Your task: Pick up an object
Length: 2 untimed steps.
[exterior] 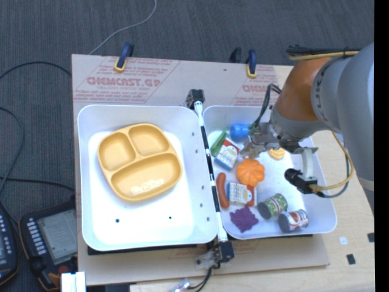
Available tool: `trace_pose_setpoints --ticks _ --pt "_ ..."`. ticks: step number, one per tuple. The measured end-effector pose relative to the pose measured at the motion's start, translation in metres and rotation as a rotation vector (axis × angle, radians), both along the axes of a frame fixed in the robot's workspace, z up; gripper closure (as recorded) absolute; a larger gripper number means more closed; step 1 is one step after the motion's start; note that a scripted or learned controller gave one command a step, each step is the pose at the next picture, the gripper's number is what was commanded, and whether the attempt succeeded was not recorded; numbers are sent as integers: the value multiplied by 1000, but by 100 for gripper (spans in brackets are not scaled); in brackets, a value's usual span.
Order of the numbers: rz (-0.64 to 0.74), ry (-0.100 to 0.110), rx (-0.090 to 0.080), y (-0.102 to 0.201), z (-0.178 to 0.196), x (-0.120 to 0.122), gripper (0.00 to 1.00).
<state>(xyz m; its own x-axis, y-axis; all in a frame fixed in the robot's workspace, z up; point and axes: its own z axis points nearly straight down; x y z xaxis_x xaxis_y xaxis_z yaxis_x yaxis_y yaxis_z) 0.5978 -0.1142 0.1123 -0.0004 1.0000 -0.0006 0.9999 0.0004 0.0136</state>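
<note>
The hand [254, 143] sits low in the right bin [325, 215], at 12 o'clock from the orange pumpkin [250, 172]; whether it is spread or pressed together cannot be told. A blue item [239, 130] lies at its 10 o'clock. Two cans [273, 205] rest at the bin's 5 o'clock. The left bin [91, 224] carries a yellow divided plate [140, 161].

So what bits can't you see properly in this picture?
- Claw, camera view: the arm's wrist hangs over it, so whether it is open or shut, and whether it holds anything, can't be told.
- Blue toy: partly behind the claw, shape unclear.
- Small yellow thing: half under the wrist.
- Labels on the two cans: too small to read.
</note>
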Motion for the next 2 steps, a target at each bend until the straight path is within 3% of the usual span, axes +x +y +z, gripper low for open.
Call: trace_pose_setpoints --ticks 1,2 --pt "0 0 0 0 0 0 0" --pt "-2 -9 -3 13 -20 -25 0"
